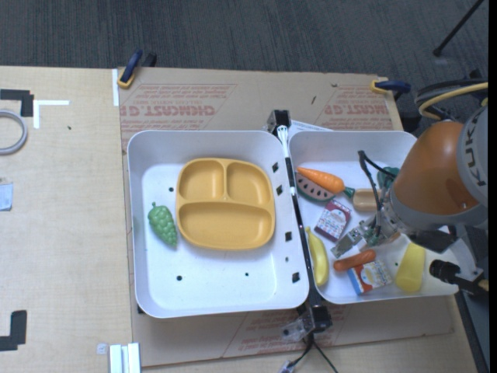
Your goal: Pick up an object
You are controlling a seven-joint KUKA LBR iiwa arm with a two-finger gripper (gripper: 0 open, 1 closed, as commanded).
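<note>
On the near side of the right bin (404, 292) lie a yellow block (411, 269), a banana (318, 259) and a small sausage (353, 260). The gripper (371, 231) hangs just above the sausage; I cannot tell how its fingers stand. Farther back lies a carrot (321, 179).

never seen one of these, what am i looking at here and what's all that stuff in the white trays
This is one camera above a bench, looking down at a slant. The grey and orange shape on the right is a robot arm; its hand is down among the things in the right bin. Whether it grips anything is hard to tell. That bin holds toy food: a carrot, a watermelon slice, a banana, a yellow block and small packets. The left bin holds a yellow divided plate with green grapes beside it.
</note>
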